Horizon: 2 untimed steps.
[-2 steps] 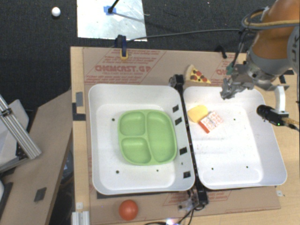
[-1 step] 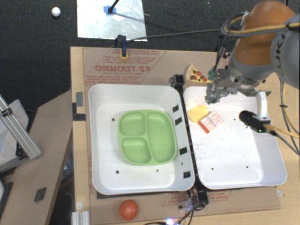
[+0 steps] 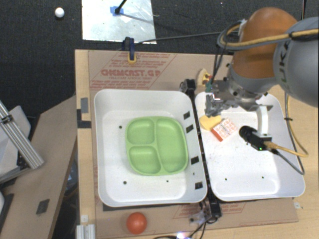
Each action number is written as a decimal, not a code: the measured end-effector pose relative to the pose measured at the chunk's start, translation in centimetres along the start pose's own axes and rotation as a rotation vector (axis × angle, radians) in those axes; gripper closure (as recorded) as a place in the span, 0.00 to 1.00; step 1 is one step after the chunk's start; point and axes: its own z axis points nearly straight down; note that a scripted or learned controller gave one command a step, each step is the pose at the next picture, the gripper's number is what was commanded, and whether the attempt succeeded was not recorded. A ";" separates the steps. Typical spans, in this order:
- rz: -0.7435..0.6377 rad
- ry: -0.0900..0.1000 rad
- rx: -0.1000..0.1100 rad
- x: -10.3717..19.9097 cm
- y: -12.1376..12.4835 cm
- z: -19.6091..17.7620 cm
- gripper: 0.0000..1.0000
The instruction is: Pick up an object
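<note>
Nothing seems lifted yet; the gripper (image 3: 215,105) hangs over the yellow piece (image 3: 209,122) right of middle, can't tell if it's pinching

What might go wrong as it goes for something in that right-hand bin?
The yellow wedge and red packet lie right beside each other, so a grab may catch both or shove one aside. Both also sit near the bin wall, which could get in the way of the arm.
</note>
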 end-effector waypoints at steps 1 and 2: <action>-0.001 0.001 0.001 4.7 -2.4 2.4 1.00; -0.002 0.001 0.001 8.9 -5.0 2.5 1.00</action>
